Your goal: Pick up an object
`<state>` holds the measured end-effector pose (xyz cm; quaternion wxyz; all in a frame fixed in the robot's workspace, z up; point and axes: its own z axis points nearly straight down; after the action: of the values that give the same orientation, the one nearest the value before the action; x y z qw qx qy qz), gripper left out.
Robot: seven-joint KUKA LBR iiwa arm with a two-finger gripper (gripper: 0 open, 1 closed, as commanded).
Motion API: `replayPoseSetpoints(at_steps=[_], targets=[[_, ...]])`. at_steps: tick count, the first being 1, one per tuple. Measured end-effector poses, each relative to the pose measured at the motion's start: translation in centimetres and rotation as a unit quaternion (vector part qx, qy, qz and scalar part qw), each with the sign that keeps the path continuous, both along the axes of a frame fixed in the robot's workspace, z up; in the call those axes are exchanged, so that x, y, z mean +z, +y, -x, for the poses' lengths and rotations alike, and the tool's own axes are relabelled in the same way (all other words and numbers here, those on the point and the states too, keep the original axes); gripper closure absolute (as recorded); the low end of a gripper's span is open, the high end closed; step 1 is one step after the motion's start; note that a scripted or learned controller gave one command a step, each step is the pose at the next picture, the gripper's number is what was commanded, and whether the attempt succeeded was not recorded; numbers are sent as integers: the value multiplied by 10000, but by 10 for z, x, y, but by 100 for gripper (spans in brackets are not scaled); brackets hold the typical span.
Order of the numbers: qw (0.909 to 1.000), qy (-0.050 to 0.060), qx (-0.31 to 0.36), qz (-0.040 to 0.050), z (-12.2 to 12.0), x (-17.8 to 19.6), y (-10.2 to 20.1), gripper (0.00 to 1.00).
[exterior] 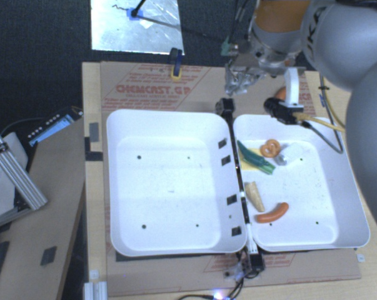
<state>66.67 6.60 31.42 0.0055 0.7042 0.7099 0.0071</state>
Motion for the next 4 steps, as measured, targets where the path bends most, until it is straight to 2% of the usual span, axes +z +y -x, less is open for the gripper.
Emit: replayPoseSetpoints(at_steps=[1,2,3,4], targets=[[10000,23,26,-23,-2,95,93,100],[10000,-2,-5,-15,27,231,95,100],[9999,75,-70,20,-3,221,16,100],[9999,79,-71,24,-2,221,-61,100]])
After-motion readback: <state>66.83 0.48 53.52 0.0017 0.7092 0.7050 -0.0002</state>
